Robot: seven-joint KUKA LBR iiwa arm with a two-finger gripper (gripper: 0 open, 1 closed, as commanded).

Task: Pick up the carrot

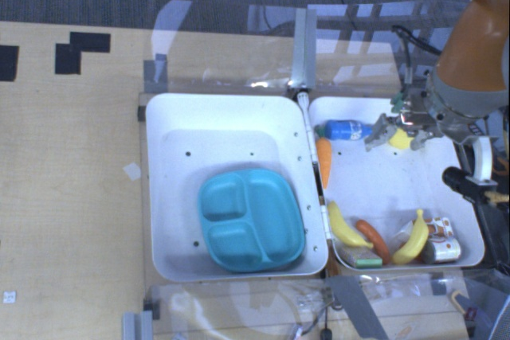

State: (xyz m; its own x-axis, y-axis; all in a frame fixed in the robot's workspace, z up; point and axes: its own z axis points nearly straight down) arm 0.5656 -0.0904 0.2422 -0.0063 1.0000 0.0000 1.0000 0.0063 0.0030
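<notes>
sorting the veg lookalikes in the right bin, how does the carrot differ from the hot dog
The carrot is bright orange; the hot dog is darker, red-orange. The carrot lies along the bin's left wall, pointing up and down the view; the hot dog lies slanted near the front, between two bananas. The carrot tapers; the hot dog has rounded ends. Both are long, slim, and lie flat in the right bin.

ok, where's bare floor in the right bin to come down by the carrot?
Bare floor lies between carrot, blue bottle and the near-edge clutter. Crowded: bananas, sausage and can along the near wall.
</notes>
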